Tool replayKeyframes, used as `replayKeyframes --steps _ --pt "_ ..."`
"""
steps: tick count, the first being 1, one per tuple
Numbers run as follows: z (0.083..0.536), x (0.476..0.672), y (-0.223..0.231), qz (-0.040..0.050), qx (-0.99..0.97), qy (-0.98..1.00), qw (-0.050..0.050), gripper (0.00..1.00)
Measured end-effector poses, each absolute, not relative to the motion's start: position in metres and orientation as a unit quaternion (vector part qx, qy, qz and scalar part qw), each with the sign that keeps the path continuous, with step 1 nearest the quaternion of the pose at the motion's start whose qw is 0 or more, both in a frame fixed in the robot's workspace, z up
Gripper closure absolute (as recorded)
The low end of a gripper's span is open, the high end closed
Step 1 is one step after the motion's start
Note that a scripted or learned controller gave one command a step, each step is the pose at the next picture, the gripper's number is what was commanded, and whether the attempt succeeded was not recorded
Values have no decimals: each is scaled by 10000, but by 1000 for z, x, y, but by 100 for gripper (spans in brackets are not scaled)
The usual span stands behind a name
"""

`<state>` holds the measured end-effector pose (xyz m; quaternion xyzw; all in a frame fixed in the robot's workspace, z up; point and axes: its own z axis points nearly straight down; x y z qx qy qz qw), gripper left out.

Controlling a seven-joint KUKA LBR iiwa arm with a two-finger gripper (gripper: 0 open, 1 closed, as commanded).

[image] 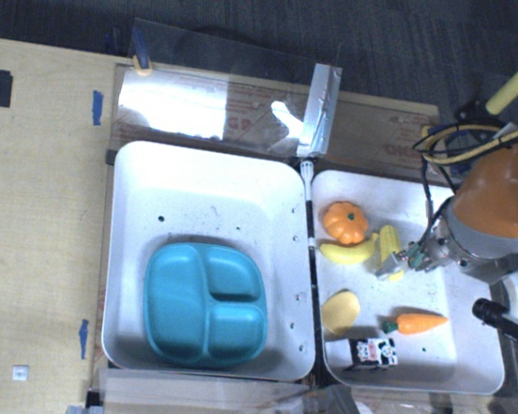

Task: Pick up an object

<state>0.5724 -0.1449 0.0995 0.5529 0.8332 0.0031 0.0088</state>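
Observation:
The right bin (pixel 465 370) holds several toy foods. An orange pumpkin (pixel 345 221) lies at its upper left, with a yellow banana (pixel 346 253) just below it and a corn cob (pixel 387 240) to its right. Lower down are a pale yellow rounded piece (pixel 341 309), an orange carrot (pixel 417 323) and a small black, white and red item (pixel 374 352). My gripper (pixel 401 263) reaches in from the right and sits low at the lower right end of the corn cob, touching or nearly touching it. Nothing is seen lifted.
The left bin (pixel 149 177) holds a blue divided plate (pixel 207 301) in its lower half. A metal divider (pixel 319 115) and a clear sheet stand behind the bins. The arm's orange band (pixel 498 190) and cables hang over the right bin's upper right corner.

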Motion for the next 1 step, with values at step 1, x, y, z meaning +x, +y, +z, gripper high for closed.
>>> replayKeyframes --steps 1 --pt "206 521 -123 11 6632 7484 25 100"
